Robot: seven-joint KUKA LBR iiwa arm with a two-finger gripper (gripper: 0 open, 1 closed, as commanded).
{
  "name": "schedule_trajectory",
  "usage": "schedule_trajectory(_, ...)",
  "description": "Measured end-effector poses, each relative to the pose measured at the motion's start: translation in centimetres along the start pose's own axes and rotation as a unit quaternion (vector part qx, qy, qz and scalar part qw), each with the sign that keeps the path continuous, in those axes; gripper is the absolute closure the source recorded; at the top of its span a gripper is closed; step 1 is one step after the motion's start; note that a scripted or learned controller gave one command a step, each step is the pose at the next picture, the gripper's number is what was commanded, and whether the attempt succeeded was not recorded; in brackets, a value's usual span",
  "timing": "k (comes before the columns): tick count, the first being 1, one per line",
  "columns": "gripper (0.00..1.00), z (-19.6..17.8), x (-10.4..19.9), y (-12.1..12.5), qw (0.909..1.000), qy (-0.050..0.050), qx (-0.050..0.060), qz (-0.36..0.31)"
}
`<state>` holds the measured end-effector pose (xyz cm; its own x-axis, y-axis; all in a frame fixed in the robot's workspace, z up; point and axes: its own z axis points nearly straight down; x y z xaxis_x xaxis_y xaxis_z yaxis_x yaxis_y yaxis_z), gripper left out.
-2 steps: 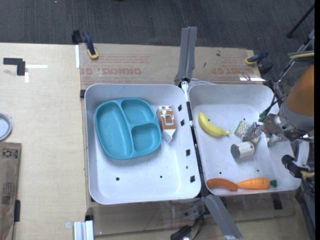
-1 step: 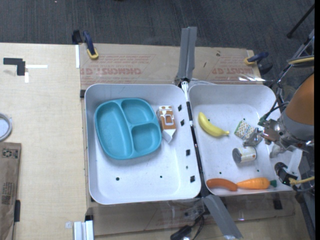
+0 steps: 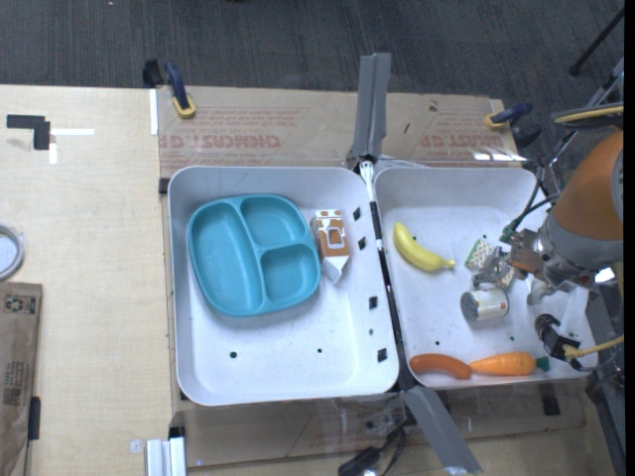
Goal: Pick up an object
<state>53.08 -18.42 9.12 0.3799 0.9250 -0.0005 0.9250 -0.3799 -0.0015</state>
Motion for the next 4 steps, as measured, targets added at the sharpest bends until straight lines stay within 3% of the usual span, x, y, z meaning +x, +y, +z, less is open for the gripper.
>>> schedule_trajectory(1, 0.00, 0.1, -0.6, 2.9, 0.9991, 0.004, 0.003, -0.043)
schedule_trajectory(2, 1.00, -0.9, -0.7, 3.0, 0.9991, 0.002, 0.002, -0.043)
schedule_trajectory(3, 1.00, 0.0, 0.2, 4.4, 0.9998, 0.000, 0.000, 0.021)
schedule_trajectory(4, 0.00, 0.0, 0.5, 4.4, 0.9998, 0.002, 0.001, 0.020)
